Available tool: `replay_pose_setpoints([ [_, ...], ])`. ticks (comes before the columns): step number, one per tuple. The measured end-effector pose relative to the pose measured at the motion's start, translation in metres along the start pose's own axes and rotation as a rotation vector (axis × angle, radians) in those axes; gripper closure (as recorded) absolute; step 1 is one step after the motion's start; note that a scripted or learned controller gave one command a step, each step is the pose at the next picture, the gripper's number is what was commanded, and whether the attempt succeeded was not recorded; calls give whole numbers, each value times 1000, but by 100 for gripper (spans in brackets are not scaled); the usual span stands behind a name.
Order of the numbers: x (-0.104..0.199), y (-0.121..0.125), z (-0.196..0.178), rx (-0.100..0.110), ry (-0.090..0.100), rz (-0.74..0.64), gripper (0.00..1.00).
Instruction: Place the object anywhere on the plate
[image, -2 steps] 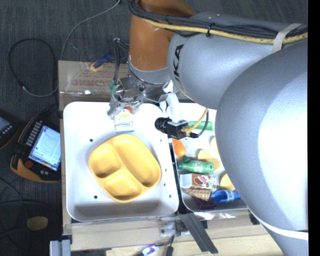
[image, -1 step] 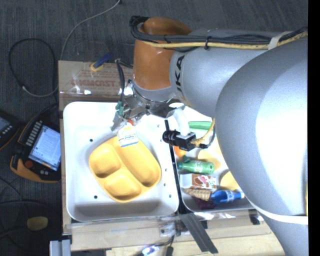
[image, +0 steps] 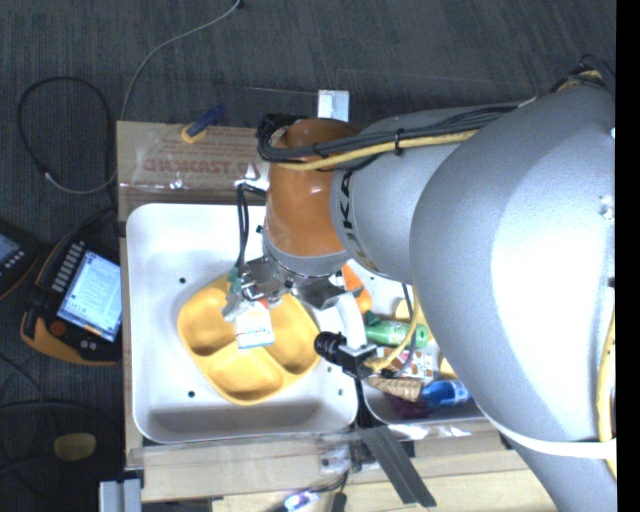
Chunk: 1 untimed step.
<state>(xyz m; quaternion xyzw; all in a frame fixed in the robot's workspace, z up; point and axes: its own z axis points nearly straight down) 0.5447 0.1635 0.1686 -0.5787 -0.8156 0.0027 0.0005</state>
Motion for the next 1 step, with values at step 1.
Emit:
replay_pose_setpoints([
  [1, 0, 0, 0, 0, 1, 0, 0],
])
